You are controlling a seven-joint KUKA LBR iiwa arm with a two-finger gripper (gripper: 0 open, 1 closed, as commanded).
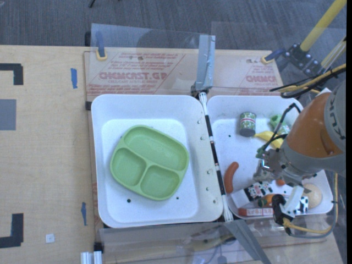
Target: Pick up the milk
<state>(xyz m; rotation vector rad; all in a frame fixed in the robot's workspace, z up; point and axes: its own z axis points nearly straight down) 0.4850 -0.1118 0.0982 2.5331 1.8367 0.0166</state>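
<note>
The milk (257, 192) looks like a small white carton with black cow patches and a red strip, lying near the front edge of the right bin (220, 111). My gripper (266, 172) hangs over the front part of that bin, just above and behind the carton. The grey arm with its orange band (311, 131) reaches in from the right and covers part of the carton's right side. I cannot make out any object held in the gripper.
The right bin also holds a small can (247, 124), a yellow piece (271, 137), a green item (274, 118), a red sausage (231, 175) and a beige round thing (313, 194). The left bin (104, 147) holds a green divided plate (149, 161).
</note>
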